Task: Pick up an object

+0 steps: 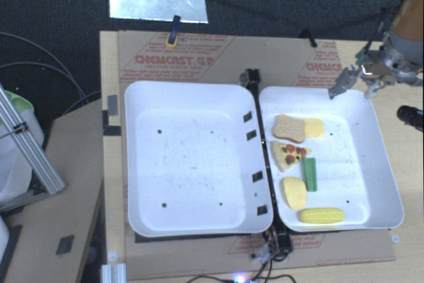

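The metal gripper, fingers spread and holding nothing, hovers at the smooth right bin's one o'clock corner.

The arm behind the claw is cut off by the right edge. The claw is blurred. Below it, bread hides part of a yellow piece.
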Motion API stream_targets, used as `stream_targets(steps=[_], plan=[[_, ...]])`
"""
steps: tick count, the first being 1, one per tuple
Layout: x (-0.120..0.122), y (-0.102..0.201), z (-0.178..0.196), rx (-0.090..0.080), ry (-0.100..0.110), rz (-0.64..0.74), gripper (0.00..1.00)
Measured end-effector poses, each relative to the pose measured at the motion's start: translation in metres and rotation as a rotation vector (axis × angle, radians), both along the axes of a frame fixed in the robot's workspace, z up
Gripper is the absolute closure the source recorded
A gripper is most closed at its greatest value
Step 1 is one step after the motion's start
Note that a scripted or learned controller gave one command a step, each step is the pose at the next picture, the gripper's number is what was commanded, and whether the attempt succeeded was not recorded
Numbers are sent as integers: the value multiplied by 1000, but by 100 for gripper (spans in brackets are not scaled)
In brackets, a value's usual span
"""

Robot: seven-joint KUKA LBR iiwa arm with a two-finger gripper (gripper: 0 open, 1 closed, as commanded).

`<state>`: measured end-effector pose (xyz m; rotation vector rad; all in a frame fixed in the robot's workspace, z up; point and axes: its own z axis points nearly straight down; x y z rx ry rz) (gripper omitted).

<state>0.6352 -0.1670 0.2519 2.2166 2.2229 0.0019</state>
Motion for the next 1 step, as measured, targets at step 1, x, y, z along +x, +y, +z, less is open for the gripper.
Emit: stream_targets(steps=[1], plan=[[-36, 55, -95, 6, 12, 5, 0]])
